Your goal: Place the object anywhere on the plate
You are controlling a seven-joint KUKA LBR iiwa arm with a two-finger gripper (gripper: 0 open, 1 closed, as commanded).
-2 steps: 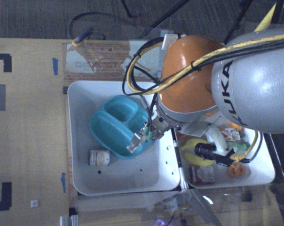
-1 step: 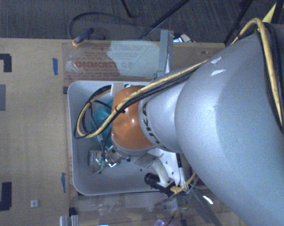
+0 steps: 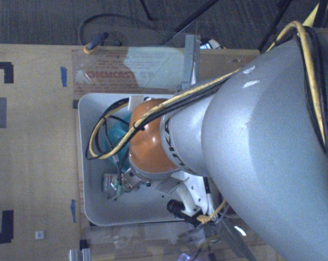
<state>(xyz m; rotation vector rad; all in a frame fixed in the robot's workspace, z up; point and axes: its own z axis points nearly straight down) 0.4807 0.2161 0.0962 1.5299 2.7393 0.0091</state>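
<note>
- Reaching in over the white bin (image 3: pixel 93 211), the arm (image 3: pixel 262 145) covers most of the bin floor, its orange band (image 3: pixel 150 145) sitting above the bin's middle.
- The gripper (image 3: pixel 114 185) hangs low near the bin's left wall, toward the near-left corner; how wide it stands, and whether it has hold of anything, I cannot tell, since the wrist hides it from above.
- A teal thing (image 3: pixel 119 130) shows beside the band, nearer the bin's far-left corner; it may be the plate or the object, and too little of it is visible to say which.
- The task's object cannot be picked out with any certainty; a small greyish shape at the gripper could be it or could be part of the tool.
- Risk, as I judge it: with the gripper so near the left wall, a descent could clip the wall or nudge the object off the plate's edge.
- The yellow and black cables (image 3: pixel 101 135) loop loosely over the teal thing and might snag or drag across it if the wrist turns.
- The bin's right side and the second bin lie behind the arm.
</note>
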